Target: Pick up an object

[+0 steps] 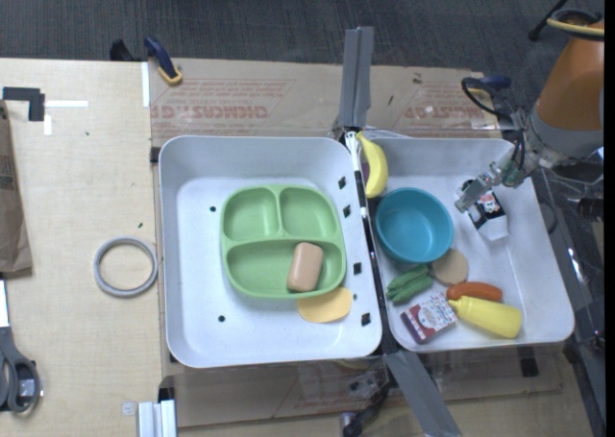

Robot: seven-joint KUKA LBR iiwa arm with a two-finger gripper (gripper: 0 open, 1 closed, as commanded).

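A pale tabletop (77,166) carries two white bins on dark carpet. The tool (478,197) hangs low in the right bin (538,262); how wide it stands, I cannot tell. A small black-and-white box (490,217) sits just beneath it, a blue bowl (414,225) beside. The box looks close to the wall, so it could slip away sideways.

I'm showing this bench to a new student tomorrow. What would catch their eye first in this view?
Probably the green divided plate in the left bin, with a tan bread-like piece in its lower compartment. Next, the blue bowl in the crowded right bin, a banana at its upper left and a yellow bottle lower right. The gripper hangs over that bin's upper right.
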